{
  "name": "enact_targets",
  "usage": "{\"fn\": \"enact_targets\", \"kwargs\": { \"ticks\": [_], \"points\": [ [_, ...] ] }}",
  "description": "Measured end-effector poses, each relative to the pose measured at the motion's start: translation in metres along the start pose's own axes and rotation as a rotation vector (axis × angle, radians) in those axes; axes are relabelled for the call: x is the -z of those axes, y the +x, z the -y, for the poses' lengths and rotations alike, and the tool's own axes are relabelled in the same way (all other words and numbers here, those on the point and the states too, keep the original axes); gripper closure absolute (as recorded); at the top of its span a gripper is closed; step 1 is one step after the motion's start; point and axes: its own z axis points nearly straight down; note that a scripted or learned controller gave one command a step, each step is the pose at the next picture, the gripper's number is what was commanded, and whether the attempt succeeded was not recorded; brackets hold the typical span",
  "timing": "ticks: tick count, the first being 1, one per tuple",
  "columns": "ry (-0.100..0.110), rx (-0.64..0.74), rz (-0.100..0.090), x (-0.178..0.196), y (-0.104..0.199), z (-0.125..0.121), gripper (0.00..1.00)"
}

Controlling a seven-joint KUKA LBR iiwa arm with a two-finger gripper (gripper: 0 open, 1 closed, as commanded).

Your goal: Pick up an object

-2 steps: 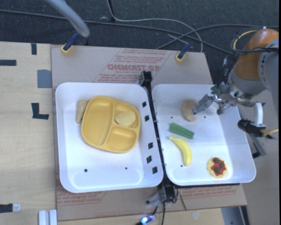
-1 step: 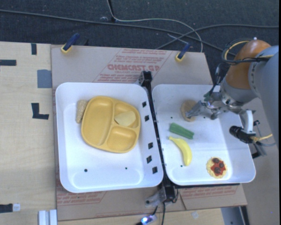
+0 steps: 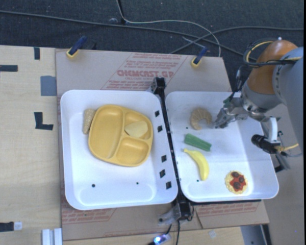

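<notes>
hovering low in the right bin (image 3: 255, 188), the end effector (image 3: 223, 122), finger state can't tell, sits just right of the tan shell-shaped piece (image 3: 201, 118) at the bin's far side, nearest candidate, no clear long axis.

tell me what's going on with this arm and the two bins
The grey arm reaches in from the right, its gripper low in the right bin, just beside a tan shell-shaped piece. A green block, a banana and a small pizza lie untouched there. The left bin holds a yellow divided plate.
</notes>
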Motion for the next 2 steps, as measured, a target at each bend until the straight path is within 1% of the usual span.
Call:
{"fn": "enact_targets", "kwargs": {
  "ticks": [1,2],
  "points": [
    [0.006,-0.001,-0.003,0.052,0.009,0.005,1.0],
    [0.004,-0.001,-0.002,0.111,0.007,0.01,1.0]
  ]
}}
